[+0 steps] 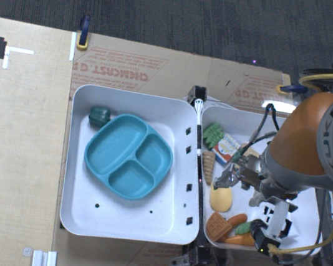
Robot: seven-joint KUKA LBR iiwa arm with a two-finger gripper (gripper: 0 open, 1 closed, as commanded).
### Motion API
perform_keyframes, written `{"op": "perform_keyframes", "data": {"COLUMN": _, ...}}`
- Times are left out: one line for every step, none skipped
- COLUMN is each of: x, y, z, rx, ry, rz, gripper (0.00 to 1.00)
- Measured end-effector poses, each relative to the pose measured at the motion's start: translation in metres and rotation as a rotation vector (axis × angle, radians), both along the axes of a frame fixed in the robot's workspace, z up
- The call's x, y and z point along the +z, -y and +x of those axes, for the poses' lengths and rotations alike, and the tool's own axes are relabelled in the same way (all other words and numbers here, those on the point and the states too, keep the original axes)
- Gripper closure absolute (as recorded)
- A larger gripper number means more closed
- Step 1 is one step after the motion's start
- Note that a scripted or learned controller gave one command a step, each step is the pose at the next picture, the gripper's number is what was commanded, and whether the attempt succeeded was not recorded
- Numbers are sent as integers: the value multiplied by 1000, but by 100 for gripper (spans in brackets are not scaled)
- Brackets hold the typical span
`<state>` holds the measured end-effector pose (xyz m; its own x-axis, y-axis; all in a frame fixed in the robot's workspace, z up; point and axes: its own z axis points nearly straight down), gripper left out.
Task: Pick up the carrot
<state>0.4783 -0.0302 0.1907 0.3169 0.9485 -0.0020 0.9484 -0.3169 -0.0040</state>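
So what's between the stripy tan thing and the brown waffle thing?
A pale yellow lump lies between them in the right bin, as the camera view shows.

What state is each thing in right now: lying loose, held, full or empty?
Teal plate: flat in the left bin, all three compartments empty.
Dark green piece: lying loose beside the plate.
Carrot: lying loose in the right bin, not gripped.
Gripper: poised over the right bin, off the carrot.
Yellow piece: lying loose under the gripper.
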Motion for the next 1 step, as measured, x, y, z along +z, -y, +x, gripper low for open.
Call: {"op": "perform_keyframes", "data": {"x": 0, "y": 0, "z": 0, "rx": 0, "ry": 0, "rz": 0, "gripper": 0}}
